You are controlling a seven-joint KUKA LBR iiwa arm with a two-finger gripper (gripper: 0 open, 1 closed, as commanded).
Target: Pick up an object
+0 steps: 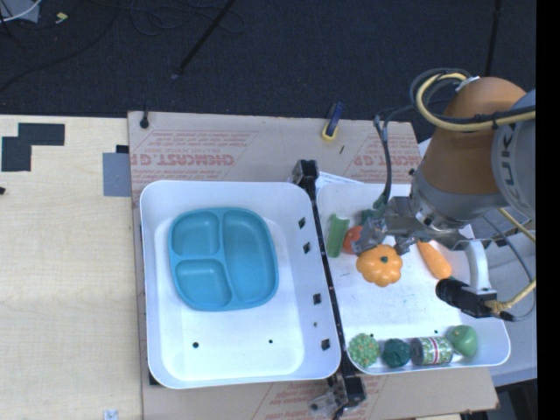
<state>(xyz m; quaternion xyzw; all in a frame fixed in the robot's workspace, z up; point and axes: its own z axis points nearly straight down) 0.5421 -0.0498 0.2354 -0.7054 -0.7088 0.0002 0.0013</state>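
Just a ribbed yellow-orange pumpkin (380,266)

Clearance around the orange pumpkin (380,266)

Open white floor below it; green pepper (337,234) to its left, carrot (434,259) to its right, my wrist crowding above.

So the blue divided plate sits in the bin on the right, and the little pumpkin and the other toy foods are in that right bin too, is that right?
Not quite. The camera view shows the blue divided plate in the left bin, alone there. The little orange pumpkin and the other toy foods, such as the carrot, are indeed in the right bin.
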